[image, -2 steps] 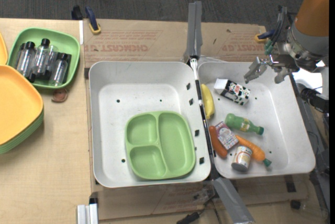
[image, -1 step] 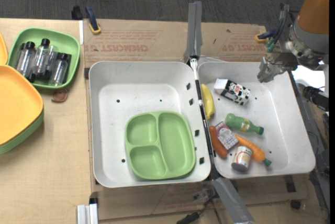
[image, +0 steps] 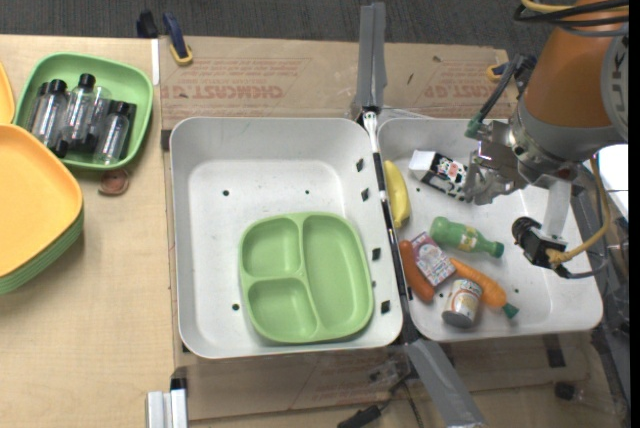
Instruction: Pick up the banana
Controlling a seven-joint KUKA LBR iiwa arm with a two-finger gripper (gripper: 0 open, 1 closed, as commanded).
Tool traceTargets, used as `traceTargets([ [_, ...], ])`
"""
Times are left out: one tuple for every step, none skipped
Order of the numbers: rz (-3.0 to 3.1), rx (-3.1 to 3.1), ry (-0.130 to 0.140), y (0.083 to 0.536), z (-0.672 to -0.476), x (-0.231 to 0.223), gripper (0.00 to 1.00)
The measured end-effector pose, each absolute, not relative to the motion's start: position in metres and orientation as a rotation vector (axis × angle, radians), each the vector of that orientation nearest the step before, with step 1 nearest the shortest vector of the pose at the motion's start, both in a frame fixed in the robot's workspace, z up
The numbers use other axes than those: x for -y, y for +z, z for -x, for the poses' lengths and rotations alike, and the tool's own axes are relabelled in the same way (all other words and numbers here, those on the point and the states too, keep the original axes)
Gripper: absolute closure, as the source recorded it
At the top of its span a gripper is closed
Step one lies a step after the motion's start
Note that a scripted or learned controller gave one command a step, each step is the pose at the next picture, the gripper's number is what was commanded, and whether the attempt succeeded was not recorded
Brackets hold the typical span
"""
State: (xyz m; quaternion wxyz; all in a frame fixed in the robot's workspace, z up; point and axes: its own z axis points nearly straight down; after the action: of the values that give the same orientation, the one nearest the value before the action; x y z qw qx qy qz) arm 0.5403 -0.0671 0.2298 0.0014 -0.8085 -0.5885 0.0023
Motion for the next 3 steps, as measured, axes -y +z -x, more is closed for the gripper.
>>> traceTargets([
  [2.779,1.456,0.008,0.190,-0.493,0.092,1.00],
  [2.992,0.954,-0.001,0.112,-0.479,0.100,1.00],
  [2.983,0.981,0.004,0.107,-0.492,0.106,1.00],
])
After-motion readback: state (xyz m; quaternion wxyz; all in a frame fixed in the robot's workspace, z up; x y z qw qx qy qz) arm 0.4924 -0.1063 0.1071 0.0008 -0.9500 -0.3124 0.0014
